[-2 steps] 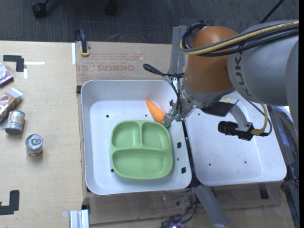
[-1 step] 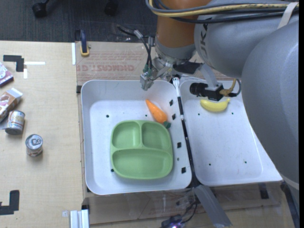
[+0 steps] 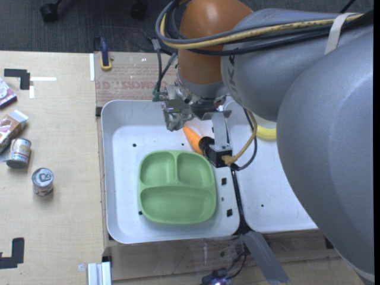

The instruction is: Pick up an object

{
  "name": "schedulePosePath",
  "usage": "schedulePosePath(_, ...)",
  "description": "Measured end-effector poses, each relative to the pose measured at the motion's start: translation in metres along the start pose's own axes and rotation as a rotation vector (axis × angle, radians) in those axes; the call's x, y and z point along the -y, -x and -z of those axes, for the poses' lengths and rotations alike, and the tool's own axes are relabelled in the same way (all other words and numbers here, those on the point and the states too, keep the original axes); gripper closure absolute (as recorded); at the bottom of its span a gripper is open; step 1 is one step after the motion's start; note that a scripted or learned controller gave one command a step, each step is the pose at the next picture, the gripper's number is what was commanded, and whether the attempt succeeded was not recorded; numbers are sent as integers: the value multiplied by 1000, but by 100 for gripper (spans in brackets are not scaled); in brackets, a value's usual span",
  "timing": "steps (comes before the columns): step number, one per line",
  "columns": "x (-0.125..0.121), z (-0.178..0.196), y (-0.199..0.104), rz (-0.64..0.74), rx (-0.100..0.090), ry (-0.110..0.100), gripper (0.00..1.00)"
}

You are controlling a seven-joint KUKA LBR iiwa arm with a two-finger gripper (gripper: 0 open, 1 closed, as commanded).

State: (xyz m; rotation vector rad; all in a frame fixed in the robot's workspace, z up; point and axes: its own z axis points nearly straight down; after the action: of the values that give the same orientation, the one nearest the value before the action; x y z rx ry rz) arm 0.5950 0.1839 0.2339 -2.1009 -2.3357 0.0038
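Observation:
A green divided plate [image 3: 177, 187] lies flat in the left white bin [image 3: 119, 159]. An orange carrot-shaped object [image 3: 192, 136] rests on the bin floor just beyond the plate's far right corner. My gripper [image 3: 178, 120] hangs low over the back of this bin, right beside the carrot's upper end, under the orange wrist band. A black cable fitting [image 3: 217, 152] on the arm sits at the carrot's lower end and hides part of it. A yellow object [image 3: 267, 132] peeks out from under the arm in the right bin [image 3: 279, 212].
On the wooden bench to the left stand two small cans [image 3: 43, 181] [image 3: 19, 152] and some packets [image 3: 9, 126]. The arm's grey body covers most of the right bin. A blue-handled clamp [image 3: 104, 55] sits at the bench's back edge.

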Motion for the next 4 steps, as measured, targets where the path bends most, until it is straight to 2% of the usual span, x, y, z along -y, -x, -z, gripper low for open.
schedulePosePath(1, 0, 0, 0, 0, 0, 0, 0)
schedulePosePath(2, 11, 17, 15, -118, 0, 0, 0)
schedulePosePath(3, -21, -42, 45, -104, 0, 0, 0)
schedulePosePath(4, -41, -42, 143, 23, 1, 2, 0)
